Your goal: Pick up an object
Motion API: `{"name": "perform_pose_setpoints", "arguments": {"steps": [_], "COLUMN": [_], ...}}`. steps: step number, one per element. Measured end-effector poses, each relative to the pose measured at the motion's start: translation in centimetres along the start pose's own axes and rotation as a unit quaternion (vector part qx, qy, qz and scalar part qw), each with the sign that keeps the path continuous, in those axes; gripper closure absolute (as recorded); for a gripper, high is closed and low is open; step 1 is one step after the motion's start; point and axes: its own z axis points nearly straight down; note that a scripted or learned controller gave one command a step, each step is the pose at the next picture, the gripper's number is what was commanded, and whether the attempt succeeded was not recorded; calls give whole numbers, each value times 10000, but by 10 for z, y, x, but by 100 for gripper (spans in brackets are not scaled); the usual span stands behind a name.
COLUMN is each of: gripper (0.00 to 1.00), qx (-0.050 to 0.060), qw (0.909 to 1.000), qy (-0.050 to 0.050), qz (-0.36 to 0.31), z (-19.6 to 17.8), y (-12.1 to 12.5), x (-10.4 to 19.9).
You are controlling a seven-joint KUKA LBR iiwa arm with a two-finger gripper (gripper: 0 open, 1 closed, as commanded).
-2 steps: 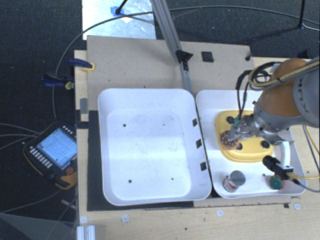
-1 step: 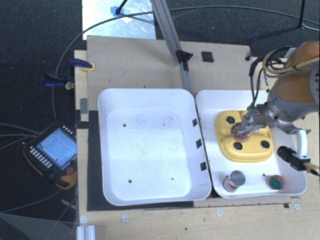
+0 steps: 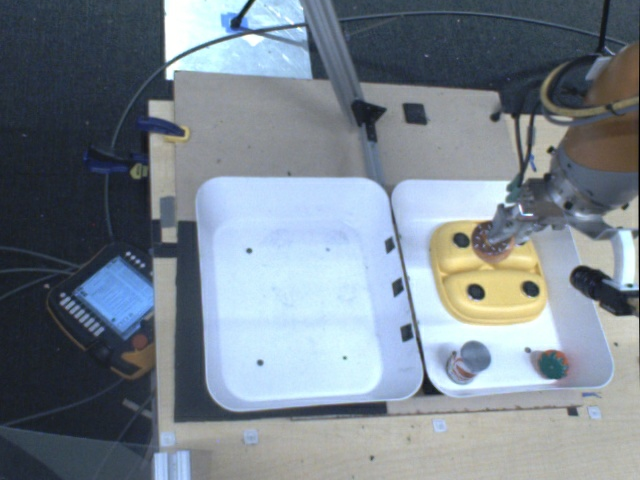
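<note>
Two shallow, smooth white plastic bins with rounded corners sit side by side; the left bin (image 3: pixel 290 288) is bare, and the right bin (image 3: pixel 585 343) bears a broad, glossy yellow moulded piece (image 3: pixel 490 283) with dark round holes. The gripper (image 3: pixel 497 236) hangs over that piece's upper part; whether its jaws are apart cannot be told. Near the front wall lie a small metallic cup (image 3: pixel 467 360) and a tiny green-and-orange toy (image 3: pixel 552 364).

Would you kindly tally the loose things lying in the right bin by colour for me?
Yellow: 1, the big yellow toy, under the gripper.
Silver: 1, the small metal cup.
Green and orange: 1, the little ball.
Total: 3, all in the right bin.
</note>
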Motion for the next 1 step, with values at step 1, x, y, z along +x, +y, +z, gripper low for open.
{"name": "perform_pose_setpoints", "arguments": {"steps": [1], "gripper": [100], "qx": [21], "qw": [10000], "qy": [6], "qz": [3], "z": [-7], "y": [1], "x": [0]}}
